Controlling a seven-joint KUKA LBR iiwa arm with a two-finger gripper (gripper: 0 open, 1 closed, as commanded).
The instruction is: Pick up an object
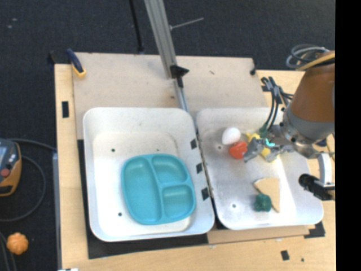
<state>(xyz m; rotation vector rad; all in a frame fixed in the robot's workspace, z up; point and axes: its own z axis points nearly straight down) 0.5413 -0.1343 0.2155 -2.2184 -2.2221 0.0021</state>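
Observation:
In the right bin [237, 208] lie a white egg-shaped object [230, 135], a red-orange round object [238, 149], a tan wedge [268, 188] and a small dark green object [262, 203]. My gripper [260, 147] hangs low over the bin's upper middle, just right of the red-orange object and the white one. Yellow and teal bits show around its tip. The arm's orange band [315, 97] rises to the right.
The left bin [101, 134] holds a teal divided plate [159, 188]. A metal post [163, 35] stands behind the bins. A small orange ball [17, 243] lies off the bench at lower left. Cables [276, 97] hang beside the arm.

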